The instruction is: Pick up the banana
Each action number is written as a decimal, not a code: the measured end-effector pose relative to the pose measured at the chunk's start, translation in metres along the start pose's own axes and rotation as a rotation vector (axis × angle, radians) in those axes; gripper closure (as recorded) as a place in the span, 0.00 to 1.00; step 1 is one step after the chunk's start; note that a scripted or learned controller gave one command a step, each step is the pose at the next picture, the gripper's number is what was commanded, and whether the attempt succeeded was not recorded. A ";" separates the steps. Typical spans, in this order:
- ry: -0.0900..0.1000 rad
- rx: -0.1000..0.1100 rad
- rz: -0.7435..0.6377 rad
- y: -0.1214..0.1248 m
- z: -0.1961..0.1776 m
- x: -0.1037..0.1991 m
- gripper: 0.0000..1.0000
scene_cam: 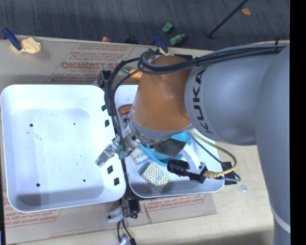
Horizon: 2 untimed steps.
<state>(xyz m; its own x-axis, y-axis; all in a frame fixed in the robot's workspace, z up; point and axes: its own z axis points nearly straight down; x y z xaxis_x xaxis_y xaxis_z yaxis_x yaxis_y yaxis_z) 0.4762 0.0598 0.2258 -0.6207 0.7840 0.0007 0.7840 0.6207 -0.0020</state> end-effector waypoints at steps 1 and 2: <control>-0.003 -0.002 -0.381 -0.007 -0.006 -0.010 0.00; 0.002 0.002 -0.630 0.026 0.106 0.033 0.00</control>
